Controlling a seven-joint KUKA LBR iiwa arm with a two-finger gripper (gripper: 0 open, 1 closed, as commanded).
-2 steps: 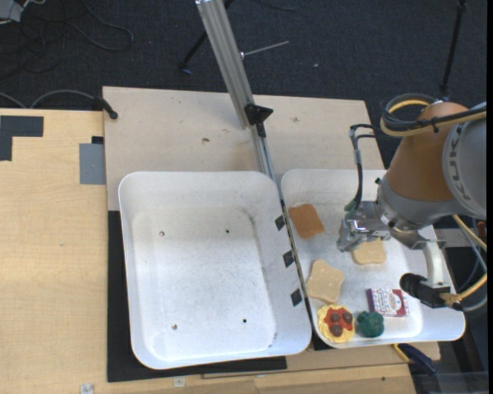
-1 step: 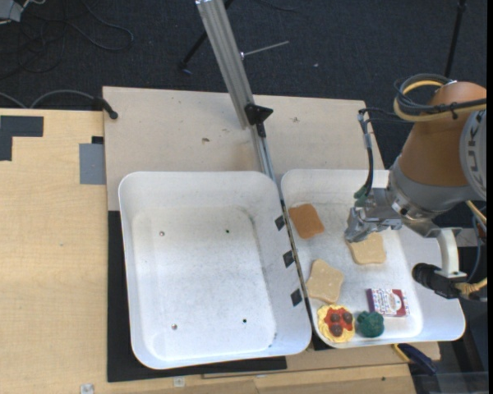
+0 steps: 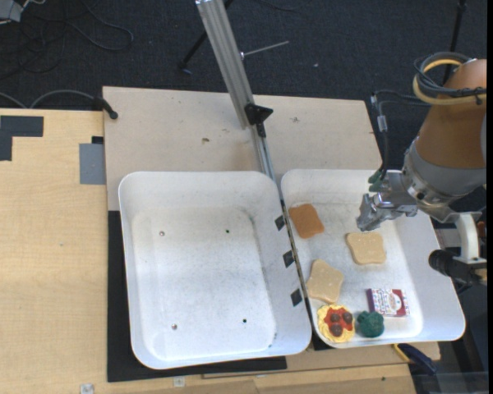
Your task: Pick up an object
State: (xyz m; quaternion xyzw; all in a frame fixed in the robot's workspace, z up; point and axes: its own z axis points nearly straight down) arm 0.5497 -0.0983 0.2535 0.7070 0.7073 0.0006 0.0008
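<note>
In the right bin [image 3: 444, 322], seen from the one camera above the bench, the gripper [image 3: 370, 217] hangs low near the bin's middle, just above and to the left of a pale bread slice [image 3: 366, 248]; whether it is spread or pressed together I cannot tell, and nothing shows pinched in it; a browner toast piece [image 3: 306, 220] lies near the divider, a second pale slice [image 3: 325, 282] sits lower down, and along the front edge rest a red and yellow toy [image 3: 336, 321], a green ball [image 3: 370, 324] and a small red and white packet [image 3: 388, 302]; the left bin [image 3: 140, 220] holds none of these. The step in hand looks like the approach, with no object yet secured; the pale bread slice beside the gripper seems the likeliest target. The next move calls for centring over that slice, descending to the bin floor and closing on its thin edges, which may slip since it lies flat.
</note>
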